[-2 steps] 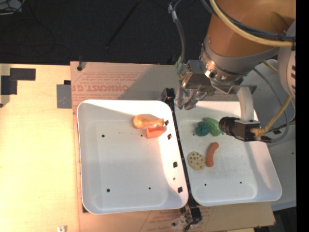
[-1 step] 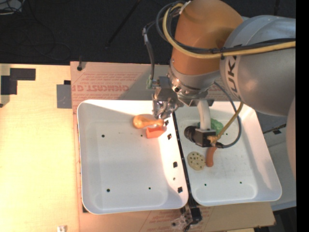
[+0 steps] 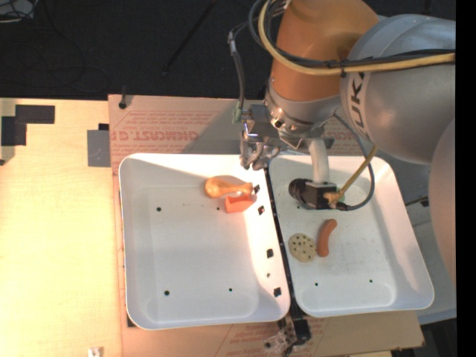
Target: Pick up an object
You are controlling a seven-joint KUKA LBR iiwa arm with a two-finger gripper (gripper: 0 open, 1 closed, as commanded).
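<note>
In the left bin (image 3: 149, 274), near its far right corner, lies a yellow-orange rounded object (image 3: 219, 187) with a small orange-red block (image 3: 239, 202) touching its right end. The right bin (image 3: 394, 274) holds a brown sausage (image 3: 326, 237) and, just to its left, a round tan cracker (image 3: 301, 247). My gripper (image 3: 254, 157) hangs over the far end of the wall between the two bins, just behind and to the right of the yellow-orange object. I see nothing held in it.
The bins stand side by side on brown cardboard (image 3: 171, 125), with a pale wooden bench (image 3: 52, 236) to the left. The bulky grey arm with its orange band (image 3: 320, 43) looms over the far part of the right bin.
</note>
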